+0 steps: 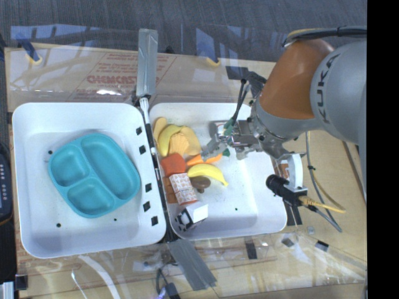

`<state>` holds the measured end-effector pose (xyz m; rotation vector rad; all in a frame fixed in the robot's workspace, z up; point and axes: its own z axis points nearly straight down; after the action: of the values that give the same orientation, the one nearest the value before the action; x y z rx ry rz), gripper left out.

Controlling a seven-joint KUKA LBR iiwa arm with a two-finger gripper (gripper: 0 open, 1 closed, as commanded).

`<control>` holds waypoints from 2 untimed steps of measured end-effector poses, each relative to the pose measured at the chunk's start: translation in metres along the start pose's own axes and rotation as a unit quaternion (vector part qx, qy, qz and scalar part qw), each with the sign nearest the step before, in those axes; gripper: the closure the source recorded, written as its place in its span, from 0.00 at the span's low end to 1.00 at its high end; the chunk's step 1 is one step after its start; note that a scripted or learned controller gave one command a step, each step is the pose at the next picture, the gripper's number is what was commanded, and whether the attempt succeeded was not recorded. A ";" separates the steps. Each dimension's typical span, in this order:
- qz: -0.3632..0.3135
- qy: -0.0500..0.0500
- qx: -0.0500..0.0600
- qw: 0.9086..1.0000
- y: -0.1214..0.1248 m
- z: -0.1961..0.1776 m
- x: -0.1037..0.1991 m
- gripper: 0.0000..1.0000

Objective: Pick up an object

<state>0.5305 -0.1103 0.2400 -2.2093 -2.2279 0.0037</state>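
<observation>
"kuka" on arm (336, 86)

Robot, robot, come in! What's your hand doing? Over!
Hand low in right bin, by carrot. Nothing seen held. Banana, box crowd close.

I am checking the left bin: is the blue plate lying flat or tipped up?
Flat. The blue plate rests on the left bin floor, its three compartments facing up.
</observation>
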 end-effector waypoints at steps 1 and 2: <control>0.000 0.000 0.000 1.000 0.000 0.000 0.000 0.00; 0.034 0.000 0.004 0.999 0.033 0.083 -0.012 0.00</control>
<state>0.5628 -0.1214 0.1567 -2.2789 -2.1481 0.0134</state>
